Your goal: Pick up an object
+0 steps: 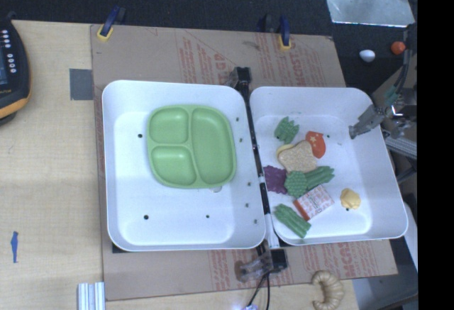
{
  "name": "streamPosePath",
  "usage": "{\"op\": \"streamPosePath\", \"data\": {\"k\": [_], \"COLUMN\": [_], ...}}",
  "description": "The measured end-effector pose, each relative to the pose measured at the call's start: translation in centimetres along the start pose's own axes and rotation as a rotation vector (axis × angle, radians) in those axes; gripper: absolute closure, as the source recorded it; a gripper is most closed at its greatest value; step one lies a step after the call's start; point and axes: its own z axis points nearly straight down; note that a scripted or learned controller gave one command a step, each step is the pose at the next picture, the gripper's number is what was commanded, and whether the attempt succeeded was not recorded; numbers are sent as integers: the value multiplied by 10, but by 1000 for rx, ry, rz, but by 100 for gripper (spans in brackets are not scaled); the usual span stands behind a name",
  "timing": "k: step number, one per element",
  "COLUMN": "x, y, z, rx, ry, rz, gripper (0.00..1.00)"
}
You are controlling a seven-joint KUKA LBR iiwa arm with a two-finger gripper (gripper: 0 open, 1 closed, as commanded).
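At the right rim of the right bin [386,159], the end effector [360,128] reached in from the frame edge, most of the arm behind it cut off; only grey metal parts and a dark pointed tip showed, and whether it was released or clenched could not be told. Nothing was visibly held by it.

Inside that bin, left of the end effector, lay a cluster of small toy foods. A tan bread-shaped slice [296,157] sat near the middle, with a red piece [316,145] touching its upper right edge. A knobbly green piece [286,129] lay above the bread, another ridged green piece [309,179] below it, and a purple lump [274,179] at the lower left, close to the bin's left wall. A red-and-white packet [314,201] lay tilted below, its print too small to read, beside a flat green strip [291,220]. A small yellow item [350,198] sat apart, toward the bin's lower right.

Left of the right bin, the left bin [120,159] held a smooth, pale green divided plate [191,146] with three compartments.
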Motion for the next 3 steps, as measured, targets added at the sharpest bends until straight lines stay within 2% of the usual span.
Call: {"op": "streamPosePath", "data": {"k": [1,2,3], "x": [32,-4,-5], "y": [36,67,71], "z": [136,178,160], "rx": [10,-9,-22], "ry": [4,4,-2], "rz": [-5,-1,-3], "gripper": [0,0,100]}}
